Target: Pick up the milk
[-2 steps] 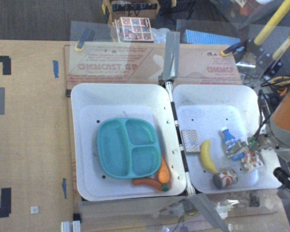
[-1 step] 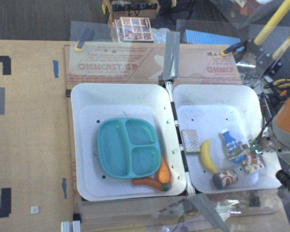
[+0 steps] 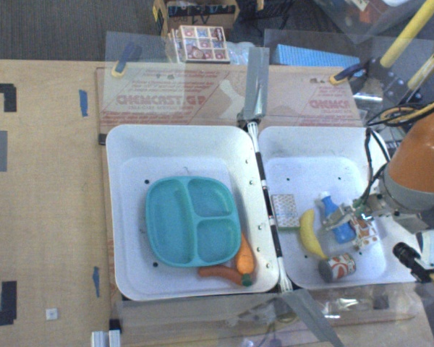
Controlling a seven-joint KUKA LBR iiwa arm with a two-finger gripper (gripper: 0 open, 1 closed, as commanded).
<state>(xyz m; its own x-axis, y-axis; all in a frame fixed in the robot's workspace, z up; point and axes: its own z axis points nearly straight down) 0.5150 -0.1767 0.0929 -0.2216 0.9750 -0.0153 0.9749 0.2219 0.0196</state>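
The milk (image 3: 338, 221) looks like a small blue carton with a white top, lying tilted in the right bin (image 3: 315, 154) just right of a banana (image 3: 310, 233). My gripper (image 3: 362, 212) hangs low at the bin's right side, right beside the carton's right edge and over a small white-and-red packet (image 3: 367, 232). The arm's orange band and grey wrist hide the gripper's upper part. Whether the gripper touches the carton is not clear from this angle.
A can (image 3: 337, 267) lies on its side near the right bin's front. A small patterned card (image 3: 283, 210) lies by its left wall. The left bin (image 3: 177, 144) holds a teal divided tray (image 3: 194, 221), a carrot (image 3: 246, 257) and a sausage (image 3: 220, 273).
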